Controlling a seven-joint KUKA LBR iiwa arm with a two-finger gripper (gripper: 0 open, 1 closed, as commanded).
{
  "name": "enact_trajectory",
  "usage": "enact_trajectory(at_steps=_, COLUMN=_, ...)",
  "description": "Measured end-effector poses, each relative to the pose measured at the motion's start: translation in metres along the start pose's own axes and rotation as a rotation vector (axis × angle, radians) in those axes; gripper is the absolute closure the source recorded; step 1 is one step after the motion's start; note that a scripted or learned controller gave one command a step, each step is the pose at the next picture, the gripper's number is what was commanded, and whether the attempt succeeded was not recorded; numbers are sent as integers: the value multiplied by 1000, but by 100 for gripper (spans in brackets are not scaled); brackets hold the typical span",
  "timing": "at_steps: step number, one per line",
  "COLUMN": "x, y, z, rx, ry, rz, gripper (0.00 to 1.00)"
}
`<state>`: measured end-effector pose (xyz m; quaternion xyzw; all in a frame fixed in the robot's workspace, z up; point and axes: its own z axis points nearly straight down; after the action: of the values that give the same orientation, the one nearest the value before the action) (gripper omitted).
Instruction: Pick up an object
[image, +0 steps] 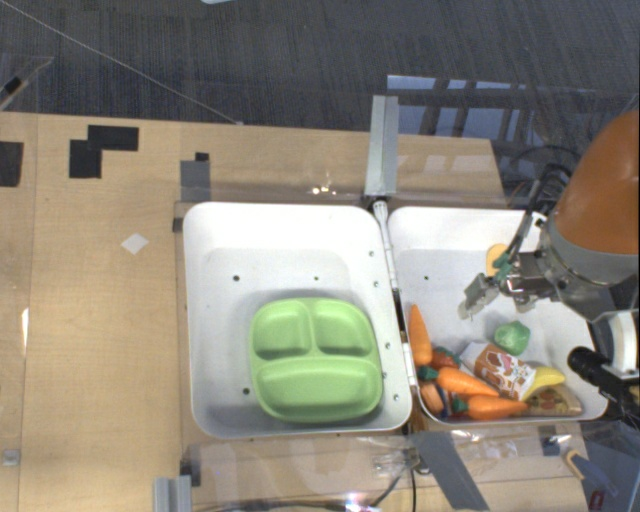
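Hovering over the right bin (440, 235) with its fingers spread apart and nothing between them, the gripper (484, 292) hangs left of the green object (512, 336), which lies nearer, beside the carrots (455, 382).

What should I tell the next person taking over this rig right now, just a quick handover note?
Claw: hovering over the right bin, nothing between its fingers that I can see; whether it is open or shut is unclear from this angle.
Objects: carrots, a snack packet, a banana and a small green item sit clustered at the near side of the right bin. A yellow-orange piece lies farther back, by the arm.
Left bin: holds a green divided tray.
Done: nothing picked up yet.
Left: lower onto one object, grasp and lift it.
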<state>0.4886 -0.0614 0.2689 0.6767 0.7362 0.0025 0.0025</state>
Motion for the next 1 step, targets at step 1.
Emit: enact_trajectory(at_steps=1, x=69, y=6, z=-114, rx=-1, ry=0, rz=-181, gripper=0)
